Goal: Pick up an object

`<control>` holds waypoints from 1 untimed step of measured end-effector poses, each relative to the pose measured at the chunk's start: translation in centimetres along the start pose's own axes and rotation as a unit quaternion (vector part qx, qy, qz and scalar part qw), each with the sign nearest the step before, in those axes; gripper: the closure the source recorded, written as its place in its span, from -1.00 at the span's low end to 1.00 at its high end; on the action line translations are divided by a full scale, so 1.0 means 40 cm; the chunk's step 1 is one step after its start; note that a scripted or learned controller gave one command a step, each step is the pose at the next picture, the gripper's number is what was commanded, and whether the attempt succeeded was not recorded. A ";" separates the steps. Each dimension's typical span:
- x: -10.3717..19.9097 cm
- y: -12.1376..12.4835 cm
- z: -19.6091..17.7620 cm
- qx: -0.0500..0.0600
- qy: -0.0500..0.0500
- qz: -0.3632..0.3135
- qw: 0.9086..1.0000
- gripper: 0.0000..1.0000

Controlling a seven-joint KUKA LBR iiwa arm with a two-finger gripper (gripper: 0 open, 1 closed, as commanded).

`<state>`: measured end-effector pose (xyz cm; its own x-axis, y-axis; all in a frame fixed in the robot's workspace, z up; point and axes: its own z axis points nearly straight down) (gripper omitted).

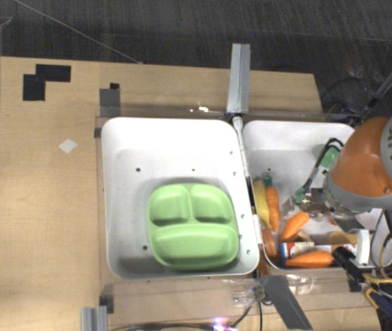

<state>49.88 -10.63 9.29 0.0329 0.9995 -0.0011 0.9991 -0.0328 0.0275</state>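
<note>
Your gripper (306, 202) hangs low in the right bin (286, 140), by the worktop's right edge, just above an orange carrot (294, 225) crowded among other toy food, its grasp impossible to judge, so you risk it glancing off or snagging a neighbouring piece in that tight pile.

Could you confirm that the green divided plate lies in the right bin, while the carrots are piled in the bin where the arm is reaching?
Not quite: the camera view shows the green divided plate in the left bin, not the right one. The rest stands: the carrots are piled in the right bin, where the arm reaches in.
</note>
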 end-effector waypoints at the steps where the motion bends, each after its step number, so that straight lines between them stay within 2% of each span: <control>1: 0.022 0.044 -0.341 0.011 -0.001 0.100 0.995 -1.00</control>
<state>51.31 -9.78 22.97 0.2307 0.9730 0.0005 0.9730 -0.2307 0.0059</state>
